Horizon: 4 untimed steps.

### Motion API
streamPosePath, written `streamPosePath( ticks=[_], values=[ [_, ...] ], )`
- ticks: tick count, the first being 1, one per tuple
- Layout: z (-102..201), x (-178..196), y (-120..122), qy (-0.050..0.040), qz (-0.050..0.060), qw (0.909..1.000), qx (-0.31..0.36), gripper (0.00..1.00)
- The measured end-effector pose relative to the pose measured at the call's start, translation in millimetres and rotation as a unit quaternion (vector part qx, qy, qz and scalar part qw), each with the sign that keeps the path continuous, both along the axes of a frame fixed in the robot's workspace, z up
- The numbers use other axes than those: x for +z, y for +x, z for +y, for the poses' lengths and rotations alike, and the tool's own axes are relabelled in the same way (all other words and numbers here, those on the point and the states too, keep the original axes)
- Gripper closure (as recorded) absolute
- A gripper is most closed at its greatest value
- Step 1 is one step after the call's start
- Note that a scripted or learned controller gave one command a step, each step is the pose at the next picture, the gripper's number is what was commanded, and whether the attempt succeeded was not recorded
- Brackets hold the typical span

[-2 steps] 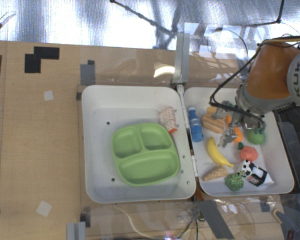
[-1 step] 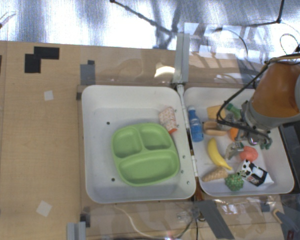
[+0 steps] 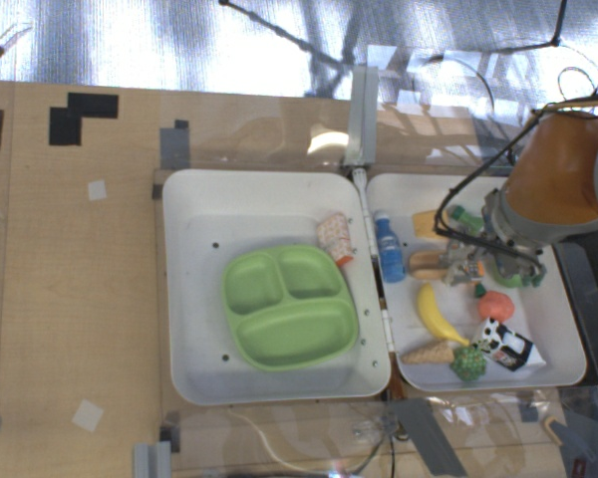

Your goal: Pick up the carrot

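The carrot (image 3: 431, 352) is a pale orange cone with a bushy green top (image 3: 468, 363). It lies flat near the front edge of the right bin (image 3: 563, 352), its tip pointing left. My gripper (image 3: 466, 265) hangs over the middle of that bin, well behind the carrot and apart from it. It is just above a brown bun-like item (image 3: 426, 263). The arm's orange band (image 3: 558, 172) hides the bin's back right part.
Near the carrot lie a banana (image 3: 435, 314), a red-orange round item (image 3: 495, 305) and a black-and-white carton (image 3: 505, 345). A blue bottle (image 3: 387, 247) lies along the right bin's left wall. The left bin (image 3: 194, 297) holds a green divided plate (image 3: 291, 305) and a small speckled cup (image 3: 335, 237).
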<state>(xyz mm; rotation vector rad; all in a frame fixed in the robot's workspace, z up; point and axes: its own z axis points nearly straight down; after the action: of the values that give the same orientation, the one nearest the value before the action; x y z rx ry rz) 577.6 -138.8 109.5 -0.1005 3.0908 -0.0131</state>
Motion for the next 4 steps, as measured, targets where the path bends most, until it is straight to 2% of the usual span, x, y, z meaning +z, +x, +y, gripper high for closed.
streamPosePath(
  ticks=[1, 2, 3, 4],
  values=[
    [0, -1, 0, 0.0002, 0.001, 1.0, 0.0, 0.0],
    [1, 13, 3, -0.0008, -0.005, 1.0, 0.003, 1.0],
    [1, 12, 3, -0.0008, -0.005, 1.0, 0.003, 0.0],
    [-33, -16, -8, 0.0077, 0.012, 0.986, -0.166, 0.0]
  ],
)
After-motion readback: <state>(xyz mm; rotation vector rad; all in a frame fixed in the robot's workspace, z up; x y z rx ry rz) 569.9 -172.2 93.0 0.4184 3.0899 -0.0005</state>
